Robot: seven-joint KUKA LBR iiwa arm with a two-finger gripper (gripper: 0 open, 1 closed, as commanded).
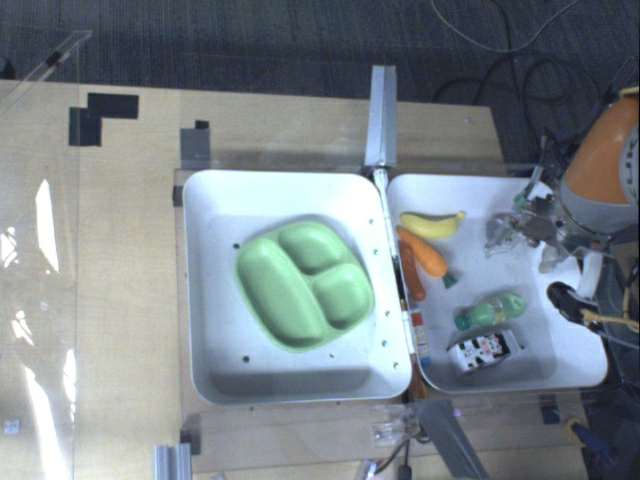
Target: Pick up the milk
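Hand (515,230), grip state unreadable, hovers near the banana; milk (484,348) lies lengthwise left-to-right, slightly tilted.

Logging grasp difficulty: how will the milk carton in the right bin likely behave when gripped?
The milk carton lies on its side with flat faces, so it probably won't roll. It looks like a small toy, likely light, and may skid toward the green bottle close beside it if nudged.

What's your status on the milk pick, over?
Gripper over right bin's far side, nothing seen between fingers. Milk carton lying at near edge, untouched. Green bottle sits between gripper and milk; banana and carrot off to the side.
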